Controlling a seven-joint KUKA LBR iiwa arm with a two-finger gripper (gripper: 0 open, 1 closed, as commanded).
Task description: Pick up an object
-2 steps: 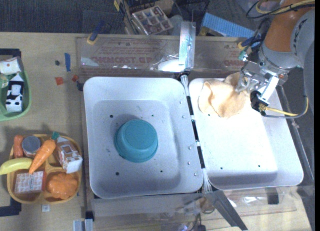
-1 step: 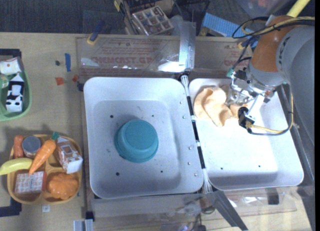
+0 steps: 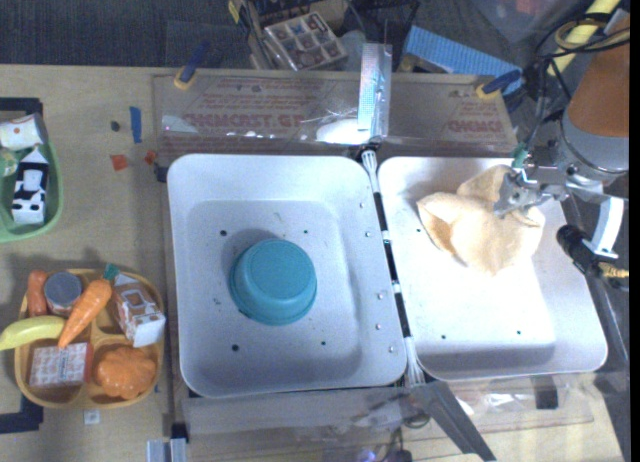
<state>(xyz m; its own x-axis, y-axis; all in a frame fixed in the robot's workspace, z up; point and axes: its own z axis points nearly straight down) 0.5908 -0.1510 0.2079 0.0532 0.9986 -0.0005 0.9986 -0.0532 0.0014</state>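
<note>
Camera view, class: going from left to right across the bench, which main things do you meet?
Green tray → yellow toy-food plate → blue bowl in the left bin → beige cloth in the right bin → gripper.

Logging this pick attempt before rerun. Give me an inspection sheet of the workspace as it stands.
Surface: wooden bench bearing the left bin and right bin side by side.
Job's things: blue bowl upside down in the left bin; beige cloth crumpled in the right bin.
Clutter: yellow tray of toy food, green tray, both on the bench left of the bins.
Grippers: gripper at the cloth's upper right edge; grasp not discernible.
Cables: yellow hose, dark wires along the arm.
Surroundings: crates and boxes behind the bench.
</note>
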